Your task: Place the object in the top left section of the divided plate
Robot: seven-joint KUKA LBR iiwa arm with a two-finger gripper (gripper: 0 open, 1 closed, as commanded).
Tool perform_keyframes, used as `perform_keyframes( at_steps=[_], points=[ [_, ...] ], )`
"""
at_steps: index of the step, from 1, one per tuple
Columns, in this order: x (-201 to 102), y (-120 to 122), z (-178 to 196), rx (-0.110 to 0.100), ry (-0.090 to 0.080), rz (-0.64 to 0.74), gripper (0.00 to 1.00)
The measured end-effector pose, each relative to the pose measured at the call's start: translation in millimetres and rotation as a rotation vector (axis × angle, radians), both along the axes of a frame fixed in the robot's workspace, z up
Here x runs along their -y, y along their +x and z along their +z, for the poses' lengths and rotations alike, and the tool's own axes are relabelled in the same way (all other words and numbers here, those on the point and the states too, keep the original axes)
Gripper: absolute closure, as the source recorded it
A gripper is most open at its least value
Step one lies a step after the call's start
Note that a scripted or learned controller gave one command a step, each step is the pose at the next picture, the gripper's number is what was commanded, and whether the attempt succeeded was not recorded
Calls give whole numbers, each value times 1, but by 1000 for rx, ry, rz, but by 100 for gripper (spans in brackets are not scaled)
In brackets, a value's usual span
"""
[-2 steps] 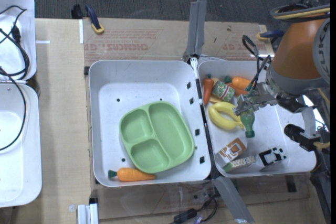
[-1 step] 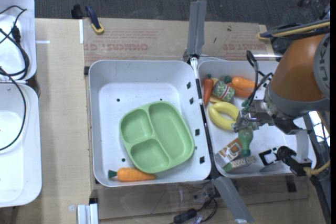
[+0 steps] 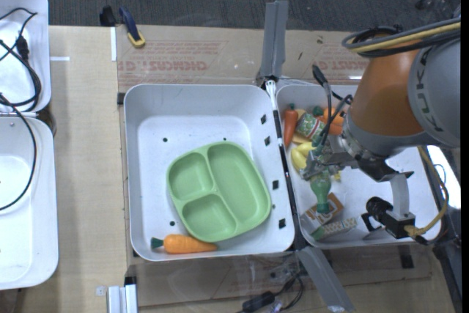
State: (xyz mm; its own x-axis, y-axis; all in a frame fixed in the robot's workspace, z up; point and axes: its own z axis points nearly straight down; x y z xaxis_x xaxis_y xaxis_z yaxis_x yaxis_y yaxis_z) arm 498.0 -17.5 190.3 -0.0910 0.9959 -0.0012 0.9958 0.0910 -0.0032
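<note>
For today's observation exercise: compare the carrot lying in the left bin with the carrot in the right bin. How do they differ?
The carrot in the left bin lies alone, flat along the near wall beside the green divided plate; the carrot in the right bin sits at the far end, crowded against other toy foods. The left one runs sideways, with its green top pointing left; the right one runs roughly front to back. The left one shows in full; the right one is partly covered. Both are orange.

Green divided plate [image 3: 218, 190], three sections, is lying flat and tilted in the left bin, well left of the gripper [image 3: 320, 166]; green bottle [image 3: 322, 190] is standing just below it.
</note>
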Motion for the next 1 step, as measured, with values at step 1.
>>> perform_keyframes(
  at_steps=[1],
  points=[
    [96, -20, 98, 2, -1, -89, 100]
  ],
)
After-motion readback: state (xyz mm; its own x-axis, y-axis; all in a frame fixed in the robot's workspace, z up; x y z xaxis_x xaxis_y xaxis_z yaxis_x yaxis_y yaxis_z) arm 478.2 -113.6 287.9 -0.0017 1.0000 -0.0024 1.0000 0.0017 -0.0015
